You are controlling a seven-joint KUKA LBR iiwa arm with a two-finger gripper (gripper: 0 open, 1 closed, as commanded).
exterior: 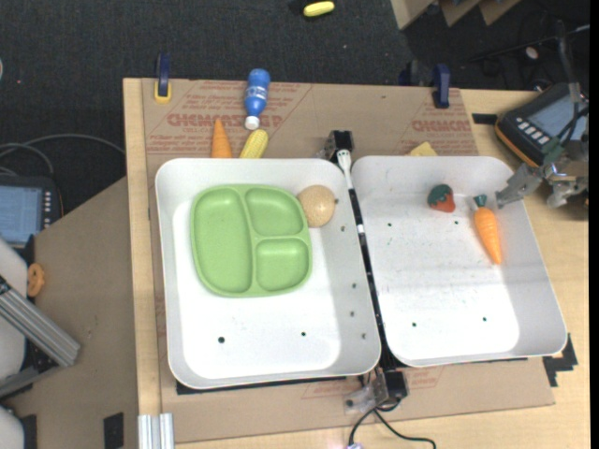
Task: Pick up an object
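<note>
White bins sit side by side: the left bin (187,344) holds a green plate (251,239) and a tan ball (317,204). The right bin (449,325) holds a carrot (488,235) and a strawberry (440,197). The gripper (513,188) hovers just beside the carrot's top.

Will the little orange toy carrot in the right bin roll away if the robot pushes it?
Probably a bit. The orange toy carrot with a green top lies on its side on the smooth floor of the right white bin, and its tapered shape would likely make it roll in a curve. It looks like stiff, light plastic, so it may slide easily too.
</note>
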